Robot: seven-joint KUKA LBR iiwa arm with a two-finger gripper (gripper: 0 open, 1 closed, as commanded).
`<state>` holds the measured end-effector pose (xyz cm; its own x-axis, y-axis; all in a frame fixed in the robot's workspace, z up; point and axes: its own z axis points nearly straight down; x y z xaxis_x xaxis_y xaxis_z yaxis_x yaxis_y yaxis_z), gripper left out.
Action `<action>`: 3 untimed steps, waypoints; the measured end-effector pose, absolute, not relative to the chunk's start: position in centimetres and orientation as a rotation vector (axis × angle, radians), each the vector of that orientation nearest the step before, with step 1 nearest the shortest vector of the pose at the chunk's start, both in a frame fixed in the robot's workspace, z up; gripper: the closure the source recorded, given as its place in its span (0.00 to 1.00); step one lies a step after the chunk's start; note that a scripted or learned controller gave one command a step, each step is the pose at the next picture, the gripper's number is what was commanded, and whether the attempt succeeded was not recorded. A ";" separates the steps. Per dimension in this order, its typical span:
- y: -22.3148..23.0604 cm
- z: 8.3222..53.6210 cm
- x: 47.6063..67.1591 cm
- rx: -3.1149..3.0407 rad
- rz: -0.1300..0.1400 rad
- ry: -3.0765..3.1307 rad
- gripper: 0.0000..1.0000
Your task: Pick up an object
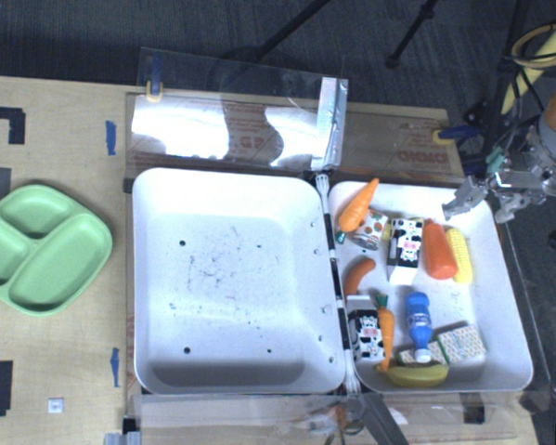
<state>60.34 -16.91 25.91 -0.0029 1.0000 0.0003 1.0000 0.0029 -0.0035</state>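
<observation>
We see two bins side by side mid-frame: the right bin (506, 303) holds a carrot (358, 205), bottle (418, 323) and banana (417, 371); a divided plate (41, 248) sits far left

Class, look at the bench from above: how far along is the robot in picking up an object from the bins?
Done: nothing looks picked up yet. The carrot, blue bottle, corn and banana all lie in the right bin.
In hand: the gripper sits over that bin's far right corner, with no object seen between its fingers.
Left: descend onto an object, close, and lift.
</observation>
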 end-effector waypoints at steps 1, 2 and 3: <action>-21.0 11.6 61.2 -2.286 0.000 -2.144 0.00; -20.0 8.7 60.2 -2.266 -0.021 -2.171 0.00; -20.1 9.7 60.4 -2.267 -0.020 -2.174 1.00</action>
<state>60.41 -20.09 9.70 0.0418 0.9991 0.0100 0.9991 -0.0419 0.0082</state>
